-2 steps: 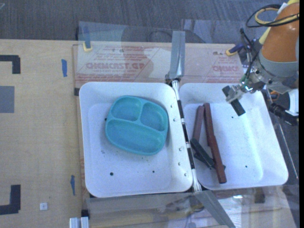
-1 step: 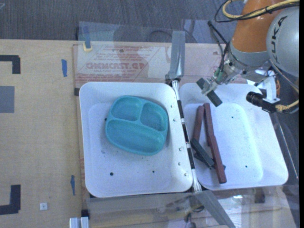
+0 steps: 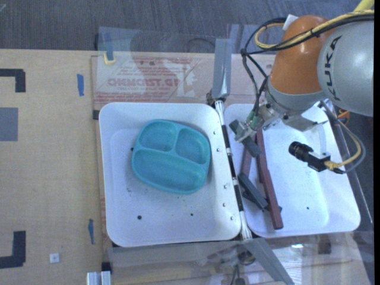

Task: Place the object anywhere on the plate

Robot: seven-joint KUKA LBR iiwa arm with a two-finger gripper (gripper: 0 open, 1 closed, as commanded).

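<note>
Grey tool (image 3: 248, 125): sits low over the right bin's upper left corner, under the orange band of the arm (image 3: 297, 52); whether it is spread or closed, I cannot tell, and nothing is seen clamped in it.
Contact: its tip is at the top end of the long reddish-brown stick (image 3: 268, 180); whether it touches the stick is unclear.
Stick: lies in the right bin (image 3: 332, 212), running from near the tool down towards the lower rim, leaning a little to the right.
Dark pieces: a second dark strip (image 3: 245, 161) and a dark grey wedge-shaped item (image 3: 254, 193) lie beside the stick, close to the bin's left wall.
Open room, right bin: bare white floor to the right of the stick.
Black cylinder (image 3: 300, 151): hangs on a yellow cable above the bin's middle.
Divide: the two bins meet at a narrow ridge just left of the tool.
Blue plate (image 3: 171, 157): three-compartment, rests in the left bin (image 3: 119, 218), upper middle, with white floor all round it.
Counter (image 3: 47, 159): tan board to the left of the bins.
</note>
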